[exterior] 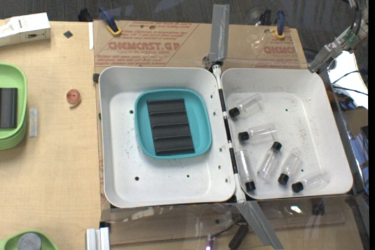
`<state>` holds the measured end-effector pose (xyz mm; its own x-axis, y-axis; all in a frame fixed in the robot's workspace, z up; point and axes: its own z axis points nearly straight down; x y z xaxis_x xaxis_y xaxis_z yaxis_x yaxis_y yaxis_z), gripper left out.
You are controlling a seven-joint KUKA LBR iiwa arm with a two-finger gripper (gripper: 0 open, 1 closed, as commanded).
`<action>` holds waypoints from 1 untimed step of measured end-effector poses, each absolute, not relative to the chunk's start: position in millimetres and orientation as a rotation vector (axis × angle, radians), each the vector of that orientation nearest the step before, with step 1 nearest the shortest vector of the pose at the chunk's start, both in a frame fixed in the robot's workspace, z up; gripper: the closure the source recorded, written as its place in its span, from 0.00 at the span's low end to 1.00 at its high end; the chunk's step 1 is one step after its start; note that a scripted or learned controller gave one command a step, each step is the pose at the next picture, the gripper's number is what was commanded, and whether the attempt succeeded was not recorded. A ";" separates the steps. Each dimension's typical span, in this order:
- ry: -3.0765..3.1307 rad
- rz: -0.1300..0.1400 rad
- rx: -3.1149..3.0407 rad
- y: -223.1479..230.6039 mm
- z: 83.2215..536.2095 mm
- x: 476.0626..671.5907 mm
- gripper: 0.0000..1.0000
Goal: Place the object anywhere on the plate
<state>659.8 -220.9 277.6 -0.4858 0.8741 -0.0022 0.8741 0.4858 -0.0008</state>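
A teal plate with rounded corners lies in the left white bin, a little above its middle. A black ribbed insert covers the plate's centre. Several clear vials with black caps are scattered flat in the right white bin. One vial lies near that bin's upper left. Another vial rests mid-left, and a third vial lies tilted near the centre. More vials sit along the front, one of them against the left wall.
A grey divider bar stands behind the seam between the bins, on cardboard held by clamps. On the wooden bench to the left are a green tray, a small red disc and a white box. Cables and brackets crowd the upper right.
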 end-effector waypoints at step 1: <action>2.723 -0.001 1.561 -221.2 370.4 660.0 0.00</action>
<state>660.0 -221.2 370.4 -0.5053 0.8629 -0.0029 0.8629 0.5053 0.0011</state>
